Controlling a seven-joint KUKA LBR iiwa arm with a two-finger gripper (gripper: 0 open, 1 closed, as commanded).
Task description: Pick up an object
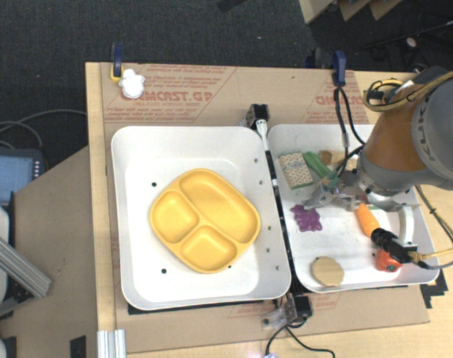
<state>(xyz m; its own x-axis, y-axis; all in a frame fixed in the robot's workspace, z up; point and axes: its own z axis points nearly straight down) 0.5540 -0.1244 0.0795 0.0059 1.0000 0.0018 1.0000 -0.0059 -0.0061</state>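
Observation:
My gripper [327, 194] is low inside the right bin [427, 274], near its middle, under the grey arm with the orange band [394, 144]. Just below and left of it lies a purple bunch of grapes [308, 218]. A beige patterned square [295, 169] and a green piece [316, 165] lie just above and left of it, with a small tan piece [327, 156] behind them. An orange carrot [367, 218] lies to its right. A round tan cookie [328, 271] rests at the bin's front. Nothing shows in the gripper's grasp.
The left bin [129, 170] holds a yellow divided plate [204, 218]. A black divider [275, 200] runs between the bins. A white knob [130, 85] sits at the cardboard's back left corner. The arm covers the right bin's back right part.

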